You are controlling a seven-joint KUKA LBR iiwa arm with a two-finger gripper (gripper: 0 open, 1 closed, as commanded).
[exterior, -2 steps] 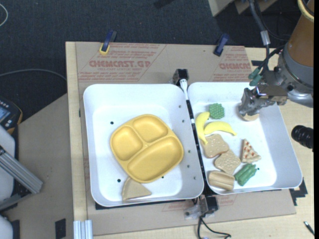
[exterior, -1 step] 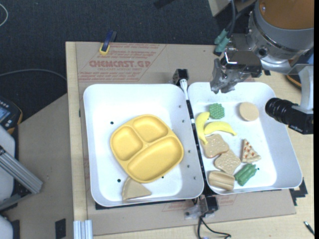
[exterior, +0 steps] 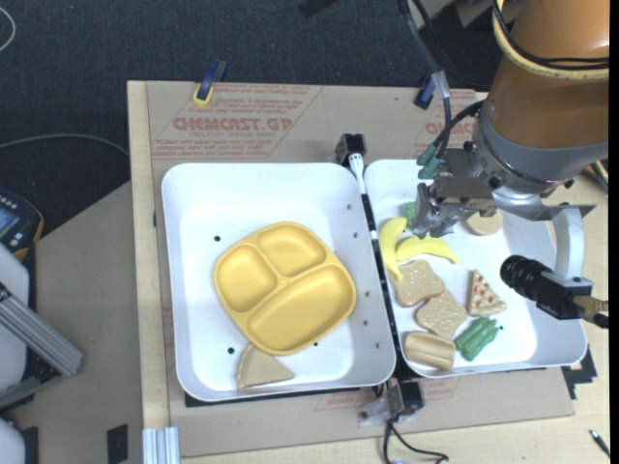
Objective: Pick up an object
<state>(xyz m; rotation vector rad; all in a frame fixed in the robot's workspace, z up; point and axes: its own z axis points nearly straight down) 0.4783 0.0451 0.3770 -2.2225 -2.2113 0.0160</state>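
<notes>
My gripper (exterior: 432,222) hangs low over the back left of the right bin (exterior: 553,344), its tip just above a yellow banana (exterior: 418,249). Nothing is visibly held by it. In front of the banana lie two toast slices (exterior: 418,282) (exterior: 443,313), a pizza slice (exterior: 485,296), a green vegetable (exterior: 476,337) and a bread roll (exterior: 428,350). A pale round bun (exterior: 484,225) sits just right of the gripper, partly hidden by the wrist.
The left bin (exterior: 184,259) holds a yellow divided plate (exterior: 283,284) and a tan wedge (exterior: 259,367) at its front. A black divider rail (exterior: 368,230) runs between the bins. The arm's grey and orange body (exterior: 551,75) covers the right bin's back right.
</notes>
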